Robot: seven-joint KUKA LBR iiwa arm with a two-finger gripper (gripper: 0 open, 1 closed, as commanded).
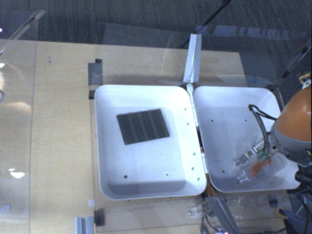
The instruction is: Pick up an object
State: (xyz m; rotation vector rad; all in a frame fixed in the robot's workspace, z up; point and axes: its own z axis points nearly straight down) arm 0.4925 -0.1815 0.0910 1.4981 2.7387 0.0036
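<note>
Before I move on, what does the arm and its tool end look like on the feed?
The arm enters at the right edge with a rounded orange band over grey housing. Black cables loop from it toward the wrist. The gripper is pale metal, slim and shiny, with small green and orange-red details near its base. It is too blurred to make out any markings.

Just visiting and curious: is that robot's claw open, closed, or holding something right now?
Gripper: low in the right bin, by a clear, orange-tipped object; open or closed cannot be told.

A pale wooden worktop [58, 145] carries two shallow white bins side by side; left bin [105, 145]; right bin [219, 106], touching edges.
</note>
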